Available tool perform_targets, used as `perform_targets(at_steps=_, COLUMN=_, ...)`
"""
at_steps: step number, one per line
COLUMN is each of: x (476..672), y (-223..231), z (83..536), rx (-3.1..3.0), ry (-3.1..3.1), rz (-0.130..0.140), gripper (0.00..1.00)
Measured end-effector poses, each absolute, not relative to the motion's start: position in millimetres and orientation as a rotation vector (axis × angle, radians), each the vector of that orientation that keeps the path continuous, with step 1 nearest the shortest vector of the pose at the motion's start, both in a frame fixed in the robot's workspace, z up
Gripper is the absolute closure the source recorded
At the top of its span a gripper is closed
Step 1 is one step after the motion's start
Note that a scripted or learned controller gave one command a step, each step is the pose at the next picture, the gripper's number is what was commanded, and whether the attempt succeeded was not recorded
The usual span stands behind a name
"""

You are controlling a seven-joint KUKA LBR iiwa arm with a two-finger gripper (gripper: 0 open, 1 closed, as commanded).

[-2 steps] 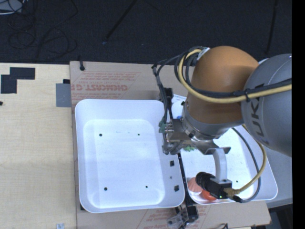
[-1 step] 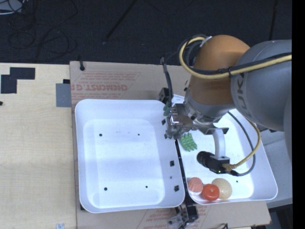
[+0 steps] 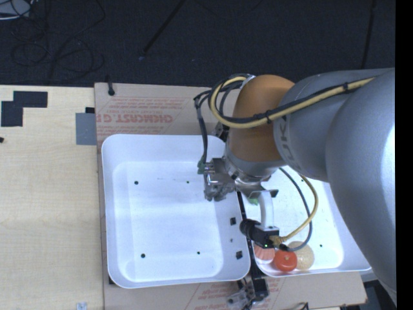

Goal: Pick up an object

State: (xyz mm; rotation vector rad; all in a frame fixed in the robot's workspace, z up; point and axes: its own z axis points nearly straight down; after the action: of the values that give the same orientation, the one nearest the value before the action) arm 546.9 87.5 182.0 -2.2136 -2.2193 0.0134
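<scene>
Seen from above, my gripper (image 3: 215, 187) hangs at the right edge of the view's left bin (image 3: 122, 173); I cannot tell how open it is. Well off to its lower right, in the other bin (image 3: 326, 241), a red ball (image 3: 284, 261) touches a pale round object (image 3: 303, 256).

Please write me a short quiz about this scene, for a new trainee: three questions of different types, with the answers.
1. True or false: the grey arm with the orange band reaches in from the view's left.
2. The small red round object lies:
A) by the left bin's far edge
B) by the near edge of the right shallow white bin
C) on the cardboard
3. Fill in: in the view, the pale round object lies just to the red one's ____.

Key: 1 false; 2 B; 3 right.
</scene>
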Motion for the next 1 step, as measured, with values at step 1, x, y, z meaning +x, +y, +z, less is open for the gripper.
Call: perform_targets(at_steps=1, x=590.1, y=85.0, z=187.2, rx=-2.218, ry=-2.225, rz=0.002, gripper=1.0)
